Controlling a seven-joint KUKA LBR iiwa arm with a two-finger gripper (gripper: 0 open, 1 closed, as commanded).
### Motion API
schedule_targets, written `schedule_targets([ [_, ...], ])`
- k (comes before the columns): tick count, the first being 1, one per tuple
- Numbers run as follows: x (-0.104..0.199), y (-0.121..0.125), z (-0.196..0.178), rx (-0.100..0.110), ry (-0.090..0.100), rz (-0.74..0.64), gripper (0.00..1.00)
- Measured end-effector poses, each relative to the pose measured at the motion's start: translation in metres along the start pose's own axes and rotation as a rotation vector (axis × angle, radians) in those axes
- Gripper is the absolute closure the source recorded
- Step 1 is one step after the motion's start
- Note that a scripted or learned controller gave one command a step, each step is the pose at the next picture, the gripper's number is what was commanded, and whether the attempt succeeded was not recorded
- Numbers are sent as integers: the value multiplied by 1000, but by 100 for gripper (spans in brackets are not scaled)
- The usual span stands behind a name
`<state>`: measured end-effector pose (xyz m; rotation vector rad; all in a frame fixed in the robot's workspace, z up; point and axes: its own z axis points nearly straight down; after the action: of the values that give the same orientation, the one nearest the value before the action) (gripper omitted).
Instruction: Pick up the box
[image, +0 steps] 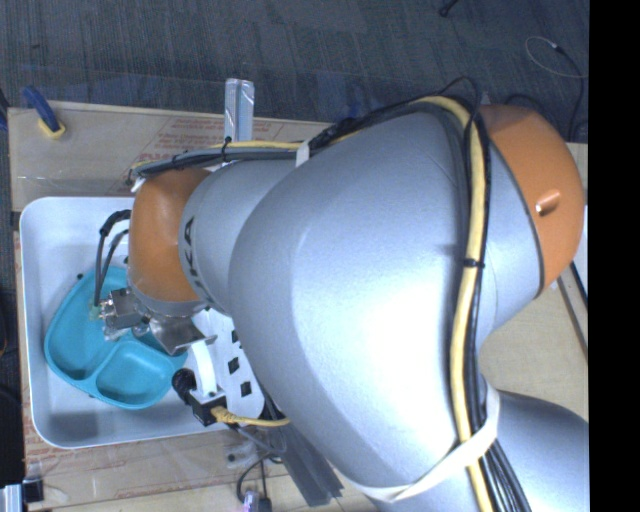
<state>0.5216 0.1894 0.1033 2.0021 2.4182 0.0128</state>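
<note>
White bin (40, 230) at the left of the frame holds a blue dish (75, 340) under the big grey arm (380, 300), which hides the box, likely light and stiff and best pinched on two flat sides; whether the arm grips anything I cannot tell.

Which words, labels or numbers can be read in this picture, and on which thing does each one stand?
None can be read.
Arm: dark letters on its grey casing beside the orange band, at too steep an angle to read.
Bench: faint reddish print on the brown surface, too blurred to read.
</note>
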Motion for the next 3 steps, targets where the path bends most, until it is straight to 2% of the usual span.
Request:
schedule_targets([
  [1, 9, 0, 4, -4, -11, -52, 100],
  [2, -55, 28, -58, 11, -5, 287, 100],
  [3, -18, 27, 3, -4, -5, 420, 100],
])
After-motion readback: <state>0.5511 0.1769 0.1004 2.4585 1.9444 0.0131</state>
